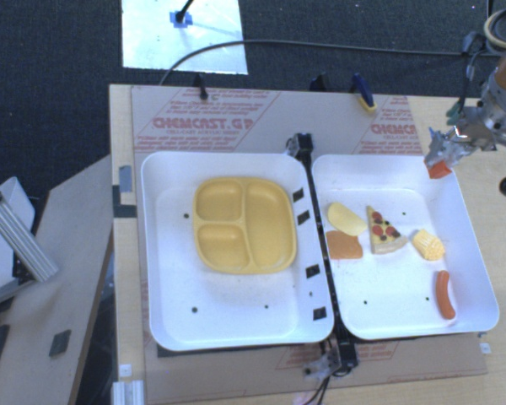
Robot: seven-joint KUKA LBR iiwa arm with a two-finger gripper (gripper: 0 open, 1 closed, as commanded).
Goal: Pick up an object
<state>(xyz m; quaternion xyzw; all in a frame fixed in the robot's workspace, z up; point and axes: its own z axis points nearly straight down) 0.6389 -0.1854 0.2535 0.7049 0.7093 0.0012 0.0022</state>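
My gripper (439, 160) hangs over the far right corner of the right bin (472, 310). It is shut on a small orange-red piece (439, 171), which pokes out below the fingertips just above the bin's rim. Lying in the right bin are a pale yellow oval piece (346, 218), a brown flat piece (344, 245), a pizza slice (384, 230), a corn cob (428, 245) and a red sausage (444, 294). The grey arm comes in from the upper right.
The left bin (173, 310) holds a yellow divided plate (240, 224). A row of black clips (308, 226) runs along the seam between the bins. A cable and a white sheet (181, 24) lie beyond the bench.
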